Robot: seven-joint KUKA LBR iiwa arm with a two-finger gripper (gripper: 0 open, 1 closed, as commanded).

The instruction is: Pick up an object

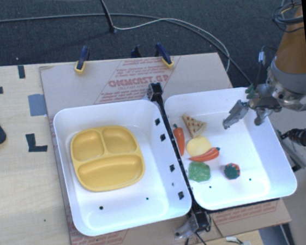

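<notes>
arm (293,48): running off the right edge
carrot (179,140): lying partly behind the bin divider
gripper (246,115): finger gap blurring

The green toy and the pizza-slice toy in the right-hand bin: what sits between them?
In the camera view, a pale yellow piece and a red chili pepper lie between the pizza slice and the green toy.
</notes>
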